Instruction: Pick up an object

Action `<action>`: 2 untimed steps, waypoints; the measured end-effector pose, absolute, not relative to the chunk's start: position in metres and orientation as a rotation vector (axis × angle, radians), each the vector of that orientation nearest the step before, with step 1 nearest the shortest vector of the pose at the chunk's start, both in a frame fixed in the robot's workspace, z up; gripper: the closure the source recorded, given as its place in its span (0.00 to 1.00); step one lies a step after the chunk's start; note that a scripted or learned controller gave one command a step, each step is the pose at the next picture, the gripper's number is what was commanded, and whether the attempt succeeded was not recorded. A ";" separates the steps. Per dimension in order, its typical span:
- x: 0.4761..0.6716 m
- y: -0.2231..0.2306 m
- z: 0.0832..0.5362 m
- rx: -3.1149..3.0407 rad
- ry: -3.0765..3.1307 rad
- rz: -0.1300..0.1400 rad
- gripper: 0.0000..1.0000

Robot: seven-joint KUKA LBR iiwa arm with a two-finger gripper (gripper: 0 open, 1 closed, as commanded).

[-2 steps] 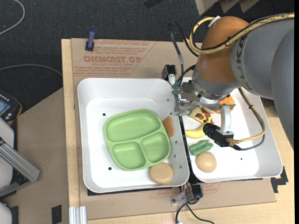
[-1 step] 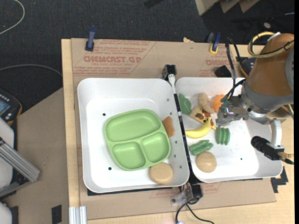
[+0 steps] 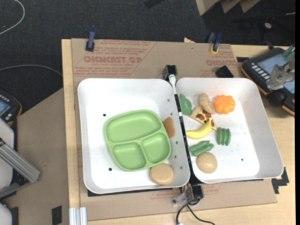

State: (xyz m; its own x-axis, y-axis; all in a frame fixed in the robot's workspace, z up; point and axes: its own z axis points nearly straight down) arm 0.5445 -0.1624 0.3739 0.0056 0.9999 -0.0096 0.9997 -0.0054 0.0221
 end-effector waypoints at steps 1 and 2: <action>0.541 -0.229 0.407 2.220 2.207 0.001 1.00; 0.577 -0.224 0.506 2.207 2.214 0.009 1.00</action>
State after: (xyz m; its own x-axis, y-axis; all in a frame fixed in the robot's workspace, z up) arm 0.5769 -0.2236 0.5061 -0.0028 1.0000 -0.0070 0.9999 0.0029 0.0150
